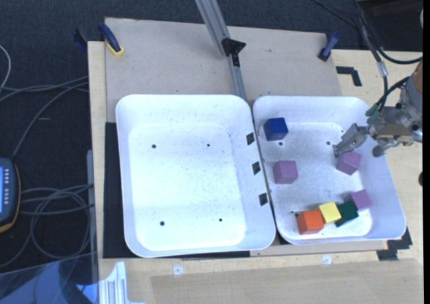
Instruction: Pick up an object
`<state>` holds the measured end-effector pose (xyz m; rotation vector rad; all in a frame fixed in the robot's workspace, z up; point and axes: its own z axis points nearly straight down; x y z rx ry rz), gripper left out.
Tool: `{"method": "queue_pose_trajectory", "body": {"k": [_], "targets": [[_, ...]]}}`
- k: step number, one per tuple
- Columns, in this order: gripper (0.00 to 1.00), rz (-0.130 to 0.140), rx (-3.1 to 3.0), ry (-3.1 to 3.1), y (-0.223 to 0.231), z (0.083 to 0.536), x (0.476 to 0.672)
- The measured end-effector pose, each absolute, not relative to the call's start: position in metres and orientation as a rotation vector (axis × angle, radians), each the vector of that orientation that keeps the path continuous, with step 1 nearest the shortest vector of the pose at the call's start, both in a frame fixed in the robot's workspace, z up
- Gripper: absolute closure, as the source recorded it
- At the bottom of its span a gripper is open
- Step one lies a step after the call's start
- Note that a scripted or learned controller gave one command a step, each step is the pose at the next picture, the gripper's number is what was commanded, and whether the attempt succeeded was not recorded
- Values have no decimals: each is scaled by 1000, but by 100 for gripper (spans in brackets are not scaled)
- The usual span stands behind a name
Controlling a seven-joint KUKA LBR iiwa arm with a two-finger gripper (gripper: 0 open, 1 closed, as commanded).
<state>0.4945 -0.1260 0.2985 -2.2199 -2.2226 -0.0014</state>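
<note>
While the gripper (363,142) hangs over the right bin's (383,181) right half, its two fingers are spread apart with nothing between them. One grey finger (349,140) slants down-left and ends just above a purple cube (348,162); whether it touches the cube cannot be told. The other finger sits to the right, near the bin's rim. That cube lies tilted on the bin floor, right of centre.

Other blocks in the same bin: a blue cube (275,128) near the upper left corner; a second purple cube (285,171) left of centre, well apart from the first. Along the lower edge runs a tight cluster: orange cube (310,220), yellow cube (330,212), green cube (347,212), and a small purple block (361,198) just above the green one. Orange, yellow and green appear to touch in a row.

Left bin (134,161) adjoins the right bin; black clips (255,167) sit along the shared edge. Both bins rest on a tan board (168,54). A grey metal bar (213,20) slants down from the top to the junction of the bins. Blue clamps (111,39) hold the board's upper corners. Cables (40,94) lie on dark carpet to the left.
</note>
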Motion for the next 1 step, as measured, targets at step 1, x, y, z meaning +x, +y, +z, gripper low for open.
{"method": "queue_pose_trajectory", "body": {"k": [1], "targets": [[0, -2, -2221, -2223, -126, 298, 495]]}}
